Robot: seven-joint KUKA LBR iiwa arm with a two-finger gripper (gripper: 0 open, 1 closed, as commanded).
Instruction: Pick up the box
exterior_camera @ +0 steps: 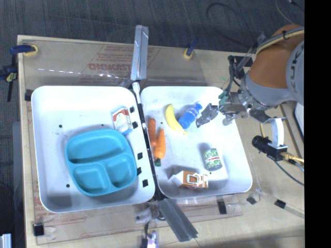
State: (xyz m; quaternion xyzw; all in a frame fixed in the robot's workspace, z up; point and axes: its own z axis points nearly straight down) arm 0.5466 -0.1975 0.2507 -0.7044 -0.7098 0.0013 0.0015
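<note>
The box (121, 120), a small red and white carton, lies in the left bin (46, 105) against its upper right corner, close to the divider between the two bins. Just below and left of it, a blue sectioned tray (101, 161) fills much of that bin's floor. Across the divider, in the right bin (235, 154), two carrots (158, 141) lie along the left wall, with a banana (173, 118) and a blue bottle (189, 114) beside each other further up. A green can (212, 158) sits lower right, and an orange and white carton (190, 179) rests near the bottom wall. The claw (220, 112) hangs over the right bin's upper right area, its two fingers spread apart with nothing between them, well apart from the box. Both bins stand on the table (77, 56).
</note>
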